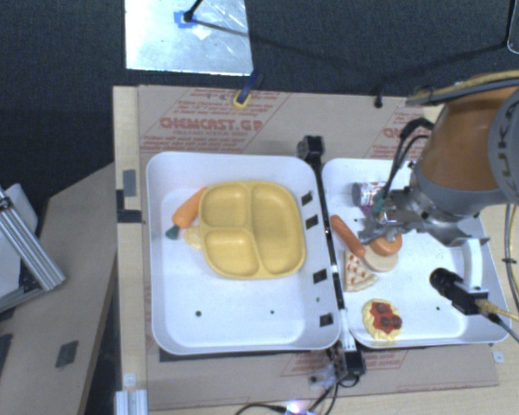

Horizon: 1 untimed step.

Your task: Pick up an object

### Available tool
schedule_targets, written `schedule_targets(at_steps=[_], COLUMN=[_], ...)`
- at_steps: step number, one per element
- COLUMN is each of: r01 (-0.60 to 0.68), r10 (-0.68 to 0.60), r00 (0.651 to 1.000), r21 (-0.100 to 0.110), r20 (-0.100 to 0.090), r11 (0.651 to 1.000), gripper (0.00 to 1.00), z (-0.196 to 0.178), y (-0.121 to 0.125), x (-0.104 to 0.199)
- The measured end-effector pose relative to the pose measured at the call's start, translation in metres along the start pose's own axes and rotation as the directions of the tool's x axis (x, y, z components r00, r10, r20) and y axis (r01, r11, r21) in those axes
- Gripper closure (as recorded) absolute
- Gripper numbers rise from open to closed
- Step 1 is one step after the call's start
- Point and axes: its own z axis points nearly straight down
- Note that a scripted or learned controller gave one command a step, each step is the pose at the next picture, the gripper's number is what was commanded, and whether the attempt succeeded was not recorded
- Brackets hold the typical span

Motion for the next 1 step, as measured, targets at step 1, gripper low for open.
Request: schedule_targets(at_steps=[1], r01=[0.000], r10=[0.000], r00=[1.000], r21=[0.001], r20=[0.000], r11=[1.000], gripper=[1.00], z=[0.0048], y=[0.0188], x=[0.0531])
